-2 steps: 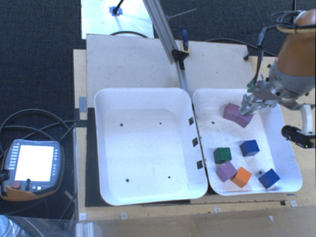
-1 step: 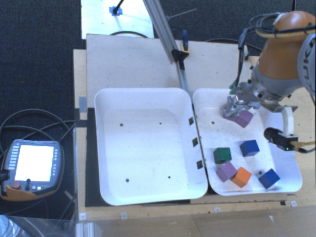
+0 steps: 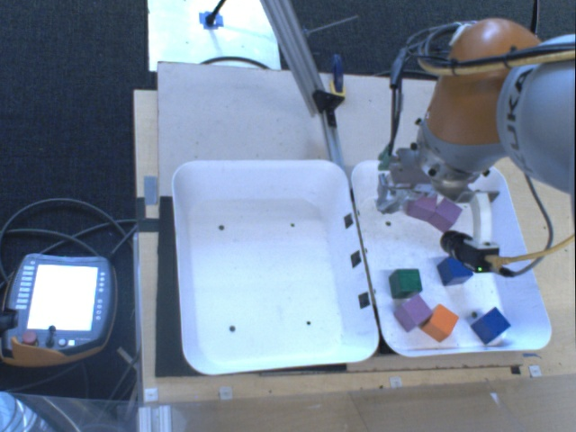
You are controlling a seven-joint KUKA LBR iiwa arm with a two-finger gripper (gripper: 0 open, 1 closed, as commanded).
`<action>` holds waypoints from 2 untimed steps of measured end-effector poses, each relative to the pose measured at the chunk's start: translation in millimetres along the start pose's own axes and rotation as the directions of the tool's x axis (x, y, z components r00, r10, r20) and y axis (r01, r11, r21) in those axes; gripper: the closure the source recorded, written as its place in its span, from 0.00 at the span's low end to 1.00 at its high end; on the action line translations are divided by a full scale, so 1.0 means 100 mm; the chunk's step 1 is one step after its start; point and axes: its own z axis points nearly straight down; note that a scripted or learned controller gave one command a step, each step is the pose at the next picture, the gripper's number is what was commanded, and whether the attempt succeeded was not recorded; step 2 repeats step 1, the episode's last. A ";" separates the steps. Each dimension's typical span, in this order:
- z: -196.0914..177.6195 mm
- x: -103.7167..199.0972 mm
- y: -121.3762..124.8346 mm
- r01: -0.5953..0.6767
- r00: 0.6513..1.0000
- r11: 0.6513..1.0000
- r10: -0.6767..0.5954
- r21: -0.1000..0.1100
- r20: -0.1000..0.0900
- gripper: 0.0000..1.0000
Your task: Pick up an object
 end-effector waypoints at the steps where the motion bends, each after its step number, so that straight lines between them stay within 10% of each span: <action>1: 0.16 0.57 -0.08 0.001 1.000 1.000 -0.001 0.001 -0.001 1.00; 2: 0.16 0.57 -0.08 0.001 1.000 1.000 -0.001 0.001 -0.001 1.00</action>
